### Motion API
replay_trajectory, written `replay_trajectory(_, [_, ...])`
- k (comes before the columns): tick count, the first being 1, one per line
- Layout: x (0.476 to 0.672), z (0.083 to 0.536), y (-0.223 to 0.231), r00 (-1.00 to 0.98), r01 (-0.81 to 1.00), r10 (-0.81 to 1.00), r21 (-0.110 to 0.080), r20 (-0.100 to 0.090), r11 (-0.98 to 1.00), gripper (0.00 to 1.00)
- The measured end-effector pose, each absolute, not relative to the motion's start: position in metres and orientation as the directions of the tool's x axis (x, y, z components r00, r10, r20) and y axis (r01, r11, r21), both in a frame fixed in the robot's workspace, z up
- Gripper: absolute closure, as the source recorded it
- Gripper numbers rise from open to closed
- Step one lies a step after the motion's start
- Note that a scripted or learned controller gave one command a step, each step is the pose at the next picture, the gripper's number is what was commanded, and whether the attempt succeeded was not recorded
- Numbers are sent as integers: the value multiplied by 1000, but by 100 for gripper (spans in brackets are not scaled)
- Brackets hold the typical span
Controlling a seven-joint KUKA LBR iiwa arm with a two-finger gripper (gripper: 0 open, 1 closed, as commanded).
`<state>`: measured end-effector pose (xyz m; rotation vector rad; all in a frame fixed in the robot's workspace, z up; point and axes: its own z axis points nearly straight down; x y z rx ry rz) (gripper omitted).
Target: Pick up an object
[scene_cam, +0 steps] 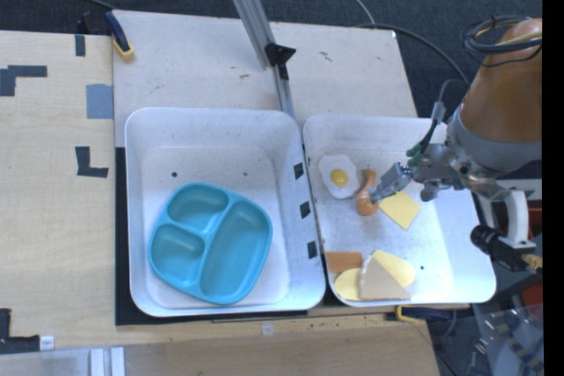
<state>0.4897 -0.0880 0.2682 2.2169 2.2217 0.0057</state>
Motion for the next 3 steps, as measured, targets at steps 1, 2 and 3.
replay_trajectory(1, [533, 180, -111, 0, 1000, 1000, -7, -1, 0, 0])
replay_trajectory(2, [499, 113, -97, 0, 1000, 1000, -12, 3, 0, 0])
replay_trajectory(3, [486, 258, -127, 0, 1000, 1000, 6, -2, 0, 0])
